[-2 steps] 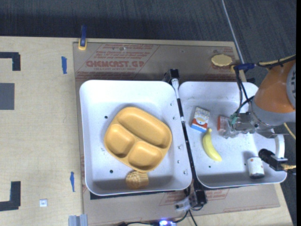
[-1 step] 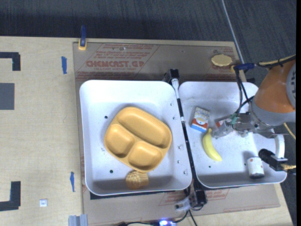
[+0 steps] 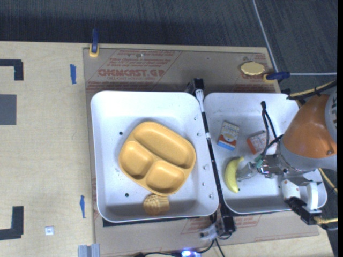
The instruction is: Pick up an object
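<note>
In the right bin [image 3: 257,203] lie a yellow banana [image 3: 232,176], a small white and orange carton [image 3: 229,134] and a reddish clear packet [image 3: 256,142]. My gripper [image 3: 246,171] hangs low in this bin, right beside the banana's right side and just below the packet. The orange-banded wrist [image 3: 310,135] covers the bin's right part. Whether the gripper touches the banana I cannot tell.
The left bin [image 3: 102,143] holds a large yellow divided plate [image 3: 156,156] and a small tan ridged object [image 3: 156,203] near its front wall. A black cable [image 3: 268,123] runs over the right bin. A yellow disc [image 3: 252,68] lies on the cardboard behind the bins.
</note>
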Tool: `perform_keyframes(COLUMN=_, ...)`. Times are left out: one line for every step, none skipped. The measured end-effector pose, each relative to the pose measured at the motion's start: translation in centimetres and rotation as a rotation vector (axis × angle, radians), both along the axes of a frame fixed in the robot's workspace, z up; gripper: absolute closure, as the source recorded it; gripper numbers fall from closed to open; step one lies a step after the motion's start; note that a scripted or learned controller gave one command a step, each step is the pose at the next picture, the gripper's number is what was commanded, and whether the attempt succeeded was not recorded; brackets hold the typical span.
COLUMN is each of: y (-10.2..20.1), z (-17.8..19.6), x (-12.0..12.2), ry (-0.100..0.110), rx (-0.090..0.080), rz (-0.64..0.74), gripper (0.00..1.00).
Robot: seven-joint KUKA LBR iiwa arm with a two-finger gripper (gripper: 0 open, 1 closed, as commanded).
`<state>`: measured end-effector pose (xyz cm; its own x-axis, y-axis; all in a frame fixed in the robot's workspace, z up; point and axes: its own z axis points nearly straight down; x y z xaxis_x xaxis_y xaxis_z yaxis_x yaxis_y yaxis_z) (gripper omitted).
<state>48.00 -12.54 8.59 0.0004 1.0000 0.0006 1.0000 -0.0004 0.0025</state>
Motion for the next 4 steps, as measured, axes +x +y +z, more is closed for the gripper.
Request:
perform_keyframes(y=2.79, z=0.13, x=0.09, ry=-0.005, rx=-0.009, rz=-0.004, gripper=0.00)
perform_keyframes(y=2.77, z=0.12, x=0.08, ry=-0.005, rx=-0.009, rz=-0.005, gripper=0.00)
perform_keyframes(y=2.59, z=0.08, x=0.08, ry=-0.005, rx=-0.005, rz=-0.002, gripper=0.00)
perform_keyframes(y=2.59, z=0.08, x=0.08, ry=-0.005, rx=-0.005, rz=-0.002, gripper=0.00)
